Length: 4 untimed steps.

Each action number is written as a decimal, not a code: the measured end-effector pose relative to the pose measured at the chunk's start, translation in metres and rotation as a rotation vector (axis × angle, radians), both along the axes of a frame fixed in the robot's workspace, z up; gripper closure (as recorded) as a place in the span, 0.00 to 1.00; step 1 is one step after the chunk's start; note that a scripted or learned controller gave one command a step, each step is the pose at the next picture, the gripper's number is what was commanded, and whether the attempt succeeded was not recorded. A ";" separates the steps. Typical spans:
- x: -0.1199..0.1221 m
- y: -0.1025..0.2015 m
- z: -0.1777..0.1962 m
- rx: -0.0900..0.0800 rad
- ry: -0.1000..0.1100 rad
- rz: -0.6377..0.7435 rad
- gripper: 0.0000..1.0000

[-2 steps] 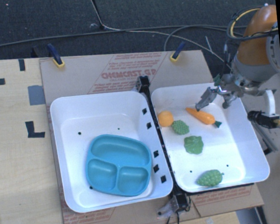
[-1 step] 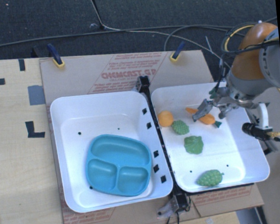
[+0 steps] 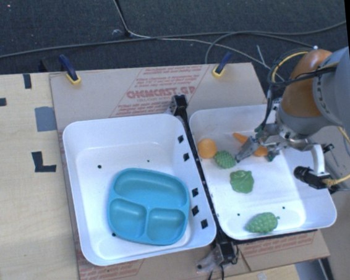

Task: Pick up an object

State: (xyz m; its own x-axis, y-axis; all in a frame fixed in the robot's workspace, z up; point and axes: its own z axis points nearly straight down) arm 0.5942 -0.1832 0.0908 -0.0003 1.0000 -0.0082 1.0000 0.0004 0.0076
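- Where the right bin (image 3: 307,215) meets its near edge, a green lump (image 3: 262,223) lies loose.
- Mid-bin: another green piece (image 3: 241,181).
- Toward the far edge, the gripper (image 3: 255,148) hangs low, fingers apart, seemingly lined up for the green toy (image 3: 224,159) beside an orange ball (image 3: 207,148).

Smooth glossy plastic blue tray (image 3: 148,206), matt white plastic bins (image 3: 75,140), brown printed cardboard (image 3: 157,88) beneath.
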 end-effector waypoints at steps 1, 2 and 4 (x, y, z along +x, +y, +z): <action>0.004 -0.003 0.000 -0.002 -0.006 0.001 0.00; 0.005 -0.003 0.011 -0.003 -0.009 0.001 1.00; 0.013 -0.008 0.123 0.007 0.002 0.001 1.00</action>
State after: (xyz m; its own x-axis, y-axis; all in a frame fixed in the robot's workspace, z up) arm 0.6075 -0.1910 0.2135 -0.0017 1.0000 -0.0015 1.0000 0.0017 0.0052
